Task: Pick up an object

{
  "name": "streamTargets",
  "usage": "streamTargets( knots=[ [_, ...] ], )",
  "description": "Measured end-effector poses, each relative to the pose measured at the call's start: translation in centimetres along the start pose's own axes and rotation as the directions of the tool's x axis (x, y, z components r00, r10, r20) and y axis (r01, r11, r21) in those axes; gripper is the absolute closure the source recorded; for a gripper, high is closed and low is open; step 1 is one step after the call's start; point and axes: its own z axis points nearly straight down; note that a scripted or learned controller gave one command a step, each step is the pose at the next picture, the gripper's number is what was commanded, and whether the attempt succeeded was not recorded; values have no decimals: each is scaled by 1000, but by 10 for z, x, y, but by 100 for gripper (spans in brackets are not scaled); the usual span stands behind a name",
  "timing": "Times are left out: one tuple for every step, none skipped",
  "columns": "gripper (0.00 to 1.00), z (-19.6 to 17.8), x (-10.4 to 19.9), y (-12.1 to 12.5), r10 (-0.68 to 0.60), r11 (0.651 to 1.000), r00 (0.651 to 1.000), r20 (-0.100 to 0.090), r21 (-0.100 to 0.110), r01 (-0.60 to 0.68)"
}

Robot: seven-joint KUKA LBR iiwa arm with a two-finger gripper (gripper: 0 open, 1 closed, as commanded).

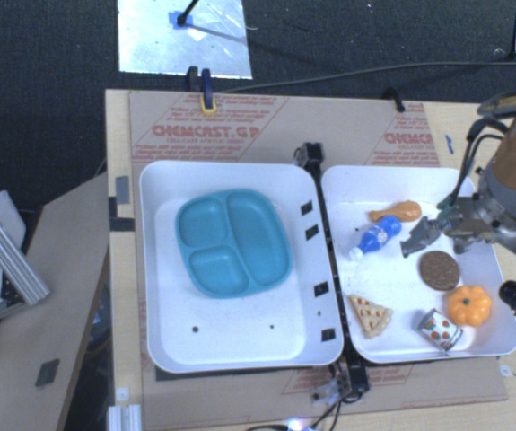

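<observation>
two bins, six small things on my side

the left bin (163,330) holds a blue divided plate (233,242), lying flat near its middle. the right bin (365,182) holds a drumstick (397,211), a blue bottle (375,237), a brown disc (440,270), a small pumpkin (468,304), a pizza slice (371,314) and a printed can (440,329) on its side. my gripper (422,235) hangs over the right bin, just right of the bottle and above the disc; i cannot tell how it is set.
</observation>
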Motion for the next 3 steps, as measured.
streamTargets(
  knots=[
    [0,-4,0,2,-2,1000,1000,1,-9,2],
    [0,57,5,4,0,1000,1000,0,-3,0],
    [0,100,8,1,0,1000,1000,0,-3,0]
  ],
)
